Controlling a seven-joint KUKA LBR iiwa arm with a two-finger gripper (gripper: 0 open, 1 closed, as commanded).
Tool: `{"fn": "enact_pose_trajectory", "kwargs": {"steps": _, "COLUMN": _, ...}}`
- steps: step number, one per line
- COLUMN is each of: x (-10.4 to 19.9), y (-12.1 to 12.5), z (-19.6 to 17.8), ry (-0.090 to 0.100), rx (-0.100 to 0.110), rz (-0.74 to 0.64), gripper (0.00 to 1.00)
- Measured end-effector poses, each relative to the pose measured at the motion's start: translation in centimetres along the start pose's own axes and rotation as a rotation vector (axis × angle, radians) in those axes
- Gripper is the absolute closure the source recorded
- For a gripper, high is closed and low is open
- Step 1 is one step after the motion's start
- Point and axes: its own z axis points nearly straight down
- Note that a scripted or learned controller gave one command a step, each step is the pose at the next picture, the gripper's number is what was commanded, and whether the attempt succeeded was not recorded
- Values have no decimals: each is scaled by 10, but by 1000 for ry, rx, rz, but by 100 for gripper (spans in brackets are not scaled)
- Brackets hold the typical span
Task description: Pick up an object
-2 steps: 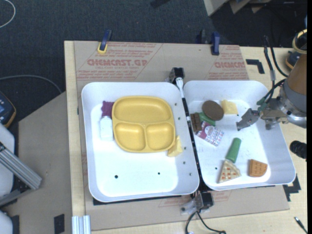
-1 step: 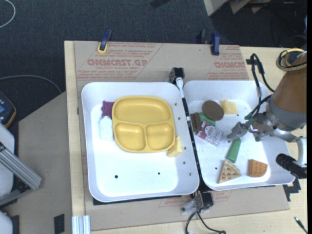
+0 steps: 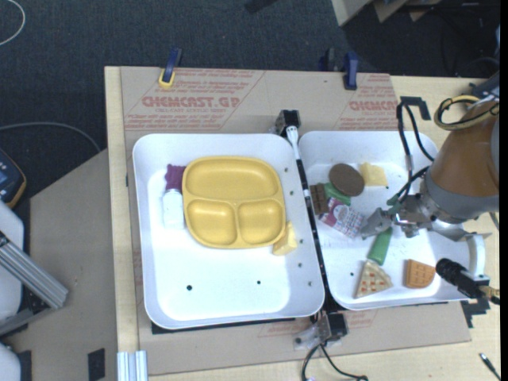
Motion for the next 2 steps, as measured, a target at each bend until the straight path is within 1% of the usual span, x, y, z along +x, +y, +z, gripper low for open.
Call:
{"fn": "enact_pose_trajectory", "kwargs": {"steps": 1, "x": 1, "y": 0, "z": 30, "ry": -1, "rx": -2, "rz": 0, "gripper": 0}}
{"fn": "enact_pose_trajectory", "kwargs": {"steps": 2, "x": 0, "y": 0, "z": 18, "ry": -3, "rx": -7, "rz": 2, "gripper": 100}}
